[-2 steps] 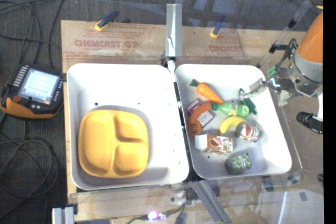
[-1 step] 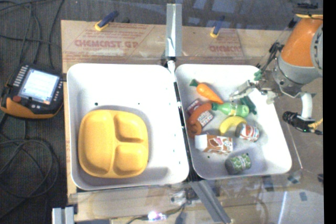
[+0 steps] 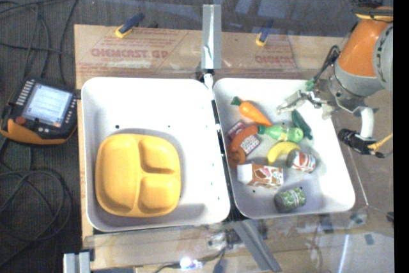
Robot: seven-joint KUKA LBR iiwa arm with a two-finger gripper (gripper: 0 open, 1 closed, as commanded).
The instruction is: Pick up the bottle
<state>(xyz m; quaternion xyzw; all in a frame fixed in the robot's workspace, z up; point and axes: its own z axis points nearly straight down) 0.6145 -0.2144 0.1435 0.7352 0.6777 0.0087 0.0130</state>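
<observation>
While the arm's gripper (image 3: 298, 98) hangs over the back of the right bin (image 3: 345, 192) with its two fingers spread apart and pinching nothing, the green bottle (image 3: 282, 133) lies on its side below it, between the carrot (image 3: 252, 111) and the banana (image 3: 282, 151).

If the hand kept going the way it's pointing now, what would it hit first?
The hand points left and down into the right bin. Most likely it would first meet the carrot, or the green bottle just below that line; depth is unclear.
</observation>
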